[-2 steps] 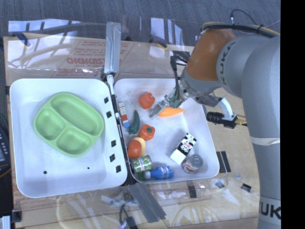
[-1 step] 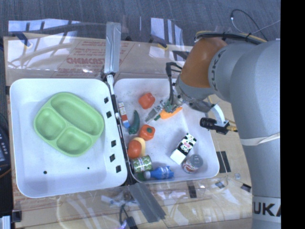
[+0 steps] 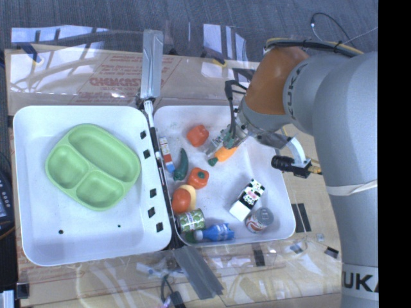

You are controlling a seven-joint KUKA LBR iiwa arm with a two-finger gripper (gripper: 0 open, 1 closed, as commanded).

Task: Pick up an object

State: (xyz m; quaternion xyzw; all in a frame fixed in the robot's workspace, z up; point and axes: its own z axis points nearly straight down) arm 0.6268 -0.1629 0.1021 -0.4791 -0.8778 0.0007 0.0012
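While toys crowd the right bin (image 3: 282,191), a green plate (image 3: 93,165) occupies the left bin (image 3: 32,236).

The grey arm (image 3: 334,108) is reaching in from the right, its gripper (image 3: 221,147) hanging low, wrist angling down-left.

The hand (image 3: 221,147) is small and partly masked by the wrist above it, so whether its fingers grip the carrot (image 3: 224,153) cannot be told. The arm (image 3: 334,114) hides the right bin's (image 3: 215,115) far right corner and runs out past the bottom edge, cutting its lettering short. The blue bottle (image 3: 216,233) lies half tucked behind the green can (image 3: 191,221), and the labels on the can and the cow-print carton (image 3: 248,199) are too small to read.
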